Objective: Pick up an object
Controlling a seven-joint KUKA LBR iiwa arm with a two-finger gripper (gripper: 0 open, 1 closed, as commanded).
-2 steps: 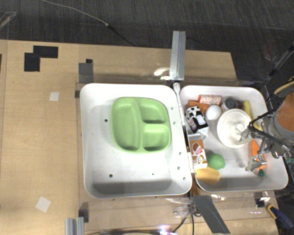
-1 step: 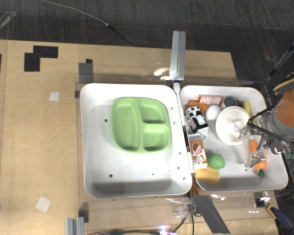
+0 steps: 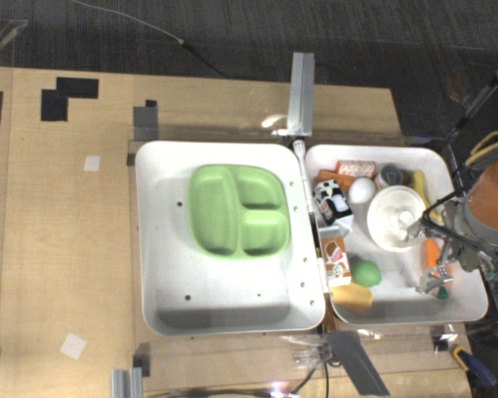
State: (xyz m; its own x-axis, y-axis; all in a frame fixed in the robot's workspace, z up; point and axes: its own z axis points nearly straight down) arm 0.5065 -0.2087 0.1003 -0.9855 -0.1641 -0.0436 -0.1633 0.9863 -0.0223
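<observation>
Right, starting at the left: the left shallow white bin (image 3: 162, 247) carries one thing, a light green plastic divided tray (image 3: 236, 209), lying flat just above the bin's middle, one long compartment along its left side and two smaller ones on its right.

Over the divider, the right shallow white bin (image 3: 398, 309) is crowded. Along its left wall, a black-and-white cow-patterned toy (image 3: 332, 199) sits above a small orange-and-white carton (image 3: 336, 259), and a yellow block (image 3: 352, 296) lies in the bottom left corner. Just beside that, a green ball (image 3: 366, 273). Near the top edge there is a red-and-white packet (image 3: 354, 169), with a white egg-shaped object (image 3: 362, 190) just below it. A white round bowl (image 3: 395, 216) sits near the middle, a dark round object (image 3: 392, 175) and a yellow piece (image 3: 418, 183) above it.

And at the right wall, the grey arm with its orange band (image 3: 490, 201) reaches in; the two-finger gripper (image 3: 436, 283) is down near the bin's bottom right corner, beside an orange stick-like thing (image 3: 432, 252). Whether its fingers are spread or pressed together, I cannot tell.
</observation>
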